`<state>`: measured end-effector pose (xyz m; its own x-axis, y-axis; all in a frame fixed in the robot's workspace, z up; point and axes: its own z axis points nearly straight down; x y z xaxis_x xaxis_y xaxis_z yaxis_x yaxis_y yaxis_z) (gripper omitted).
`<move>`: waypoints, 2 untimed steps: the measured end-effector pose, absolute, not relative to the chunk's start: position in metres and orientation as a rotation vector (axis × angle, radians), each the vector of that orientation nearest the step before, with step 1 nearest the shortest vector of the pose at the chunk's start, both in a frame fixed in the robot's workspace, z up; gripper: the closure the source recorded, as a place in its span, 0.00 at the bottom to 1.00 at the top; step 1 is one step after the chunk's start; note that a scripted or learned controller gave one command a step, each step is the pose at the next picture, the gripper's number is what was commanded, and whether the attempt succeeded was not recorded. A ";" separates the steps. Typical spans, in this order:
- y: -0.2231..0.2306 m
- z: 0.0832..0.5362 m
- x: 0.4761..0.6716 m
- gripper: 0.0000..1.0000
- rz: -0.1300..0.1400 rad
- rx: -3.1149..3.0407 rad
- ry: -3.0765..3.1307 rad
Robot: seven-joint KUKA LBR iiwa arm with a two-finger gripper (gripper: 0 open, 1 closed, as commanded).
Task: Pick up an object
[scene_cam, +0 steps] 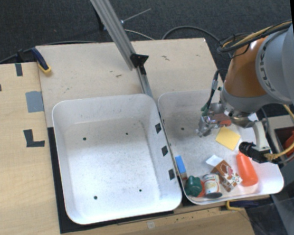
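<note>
My gripper (205, 127) hangs over the middle of the right bin (180, 110), just left of a yellow block (228, 138). Nothing shows between its fingers. Along the bin's near side lie an orange bottle (247, 169), a brown packet (227, 174), a small can (211, 184), a green object (194, 186), a blue stick (180, 166) and a white scrap (214, 160). The arm's grey and orange wrist (248, 75) covers the bin's right part.
The left bin (103, 106) stands beside the right one, sharing a middle wall. A slanted metal pole (117, 30) crosses the back of the bench. Cables run at the right edge near the arm.
</note>
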<state>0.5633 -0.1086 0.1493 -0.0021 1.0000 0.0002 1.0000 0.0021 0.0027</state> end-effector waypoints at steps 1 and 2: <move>-0.108 0.202 0.564 1.00 0.004 2.217 2.221; -0.051 0.199 0.553 1.00 -0.001 2.217 2.231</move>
